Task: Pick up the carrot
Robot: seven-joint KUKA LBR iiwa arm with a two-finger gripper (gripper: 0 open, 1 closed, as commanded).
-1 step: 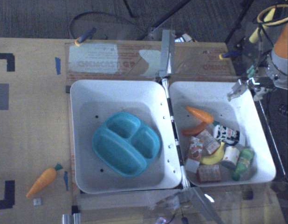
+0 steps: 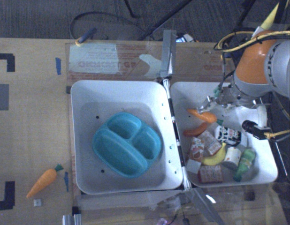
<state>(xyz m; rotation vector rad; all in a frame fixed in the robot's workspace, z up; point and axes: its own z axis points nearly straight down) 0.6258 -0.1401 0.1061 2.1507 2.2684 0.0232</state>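
Carrot (image 2: 202,115) is seen in the right bin (image 2: 196,93), upper-left part, just beside the gripper (image 2: 219,102). Whether the gripper is open or closed cannot be told, and no hold is shown. A second carrot (image 2: 41,182) with a green top is seen on the bench (image 2: 23,125), left of the left bin (image 2: 84,97). Target is judged a light, stiff, smooth toy that may slip along its taper, so it is best gripped across the thick middle, not the tip.

A divided plate (image 2: 127,144) lies in the left bin (image 2: 84,93); toy foods crowd the right bin (image 2: 182,90); a carrot (image 2: 41,182) lies on the table (image 2: 27,125), left of both bins
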